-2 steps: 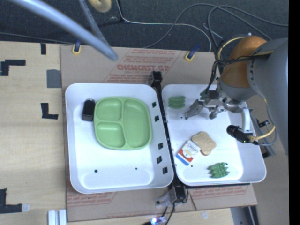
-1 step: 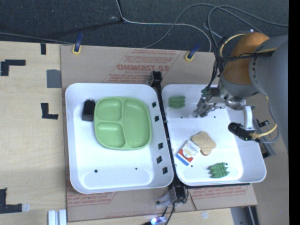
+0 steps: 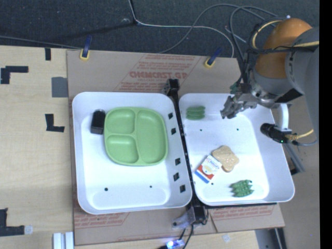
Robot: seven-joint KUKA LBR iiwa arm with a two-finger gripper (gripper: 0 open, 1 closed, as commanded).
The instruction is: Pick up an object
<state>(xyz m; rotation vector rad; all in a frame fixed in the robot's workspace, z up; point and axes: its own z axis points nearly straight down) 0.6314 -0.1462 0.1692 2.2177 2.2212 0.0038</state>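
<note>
The right bin [image 3: 270, 154] holds a green round piece [image 3: 195, 112] at its back left, a tan bread-like piece [image 3: 226, 158] near the middle, a small white, red and blue carton [image 3: 208, 169] beside it, and a dark green bumpy piece [image 3: 241, 188] at the front. My gripper [image 3: 229, 111] hangs over the back of this bin, right of the green round piece and apart from it. Nothing shows between its fingers.
The left bin [image 3: 85, 154] holds a light green divided plate [image 3: 137, 135] and a small black block [image 3: 97, 122] at its left. A black divider with clips [image 3: 179, 139] runs between the bins. Cables trail behind the bench.
</note>
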